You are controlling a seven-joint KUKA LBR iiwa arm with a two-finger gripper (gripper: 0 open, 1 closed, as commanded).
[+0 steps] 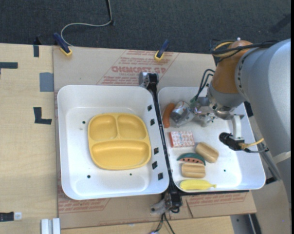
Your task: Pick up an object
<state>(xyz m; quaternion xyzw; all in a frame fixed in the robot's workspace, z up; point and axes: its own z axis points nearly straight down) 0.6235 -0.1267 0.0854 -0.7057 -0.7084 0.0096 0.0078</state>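
Orange toy food piece (168, 108) lies in the right bin (251, 172), at that bin's upper left, close against the divider wall it shares with the left bin (69, 145). Just right of the orange piece is the gripper (180, 112), low over the bin floor; whether its metal fingers are apart or together cannot be told, and nothing can be seen between them. Below the orange piece lies a small red-and-white patterned card (181, 139). Further down from it sit a tan bread roll (207, 152), a watermelon slice (191, 158) touching a hot dog bun (192, 169), and a yellow banana (196, 185) near the bin's lower wall. Left of the orange piece, across the divider, a yellow compartment plate (119, 141) rests in the middle of the left bin. The grey arm (264, 77) with its orange band extends away to the right of the orange piece.
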